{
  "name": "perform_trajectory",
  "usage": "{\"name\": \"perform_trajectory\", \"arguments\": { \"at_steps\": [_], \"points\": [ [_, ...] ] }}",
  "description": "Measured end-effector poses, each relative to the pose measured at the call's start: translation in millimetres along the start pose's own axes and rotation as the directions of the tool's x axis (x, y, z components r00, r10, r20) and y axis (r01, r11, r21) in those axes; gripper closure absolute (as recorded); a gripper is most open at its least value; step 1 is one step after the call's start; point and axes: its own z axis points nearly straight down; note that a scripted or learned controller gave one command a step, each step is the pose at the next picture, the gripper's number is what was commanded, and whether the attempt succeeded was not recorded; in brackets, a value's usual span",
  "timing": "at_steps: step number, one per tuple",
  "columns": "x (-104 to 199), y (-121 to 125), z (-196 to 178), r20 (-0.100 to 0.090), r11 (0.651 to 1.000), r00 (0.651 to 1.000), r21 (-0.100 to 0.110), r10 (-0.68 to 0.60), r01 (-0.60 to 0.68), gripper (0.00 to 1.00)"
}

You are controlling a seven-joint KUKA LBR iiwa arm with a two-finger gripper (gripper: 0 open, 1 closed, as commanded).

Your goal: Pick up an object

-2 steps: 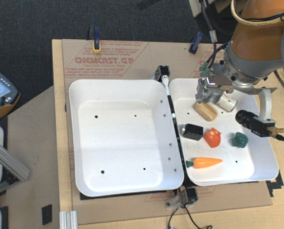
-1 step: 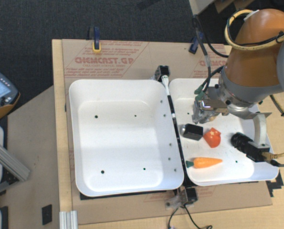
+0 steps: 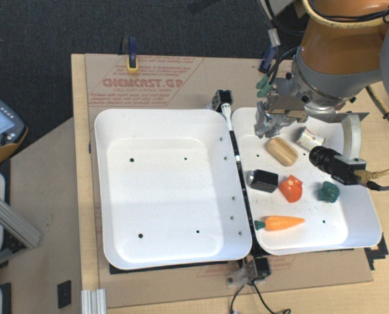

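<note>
1. The left bin (image 3: pixel 116 136) is a shallow white tray with rounded corners. Its floor has only four small dark dots, so it gives wide free room.
2. A black rod (image 3: pixel 235 162) runs along the joint where the two bins meet.
3. In the right bin (image 3: pixel 361 231), from left to right: a small black block (image 3: pixel 263 180) just beside the joint; an orange carrot (image 3: pixel 284 223) with a green end, lying flat near the front rim; a tan wooden cylinder (image 3: pixel 282 152) lying tilted; a red strawberry-like toy (image 3: pixel 291 188); a small dark green piece (image 3: pixel 328 191) near the right rim.
4. These things lie apart from each other, with narrow white gaps between them.
5. The hand (image 3: pixel 267 126) hangs at the back left of the right bin, just beside the tan cylinder. I cannot tell how it is set or if it has hold of anything.
</note>
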Motion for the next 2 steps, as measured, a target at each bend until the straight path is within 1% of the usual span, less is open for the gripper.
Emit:
{"name": "perform_trajectory", "arguments": {
  "at_steps": [1,2],
  "points": [
    [-14.6,-52.7,21.7,0.000,1.000,1.000,0.015,0.006,-0.006,1.00],
    [23.8,-27.8,-41.4,-0.001,1.000,1.000,0.001,0.000,0.000,1.00]
  ]
}}
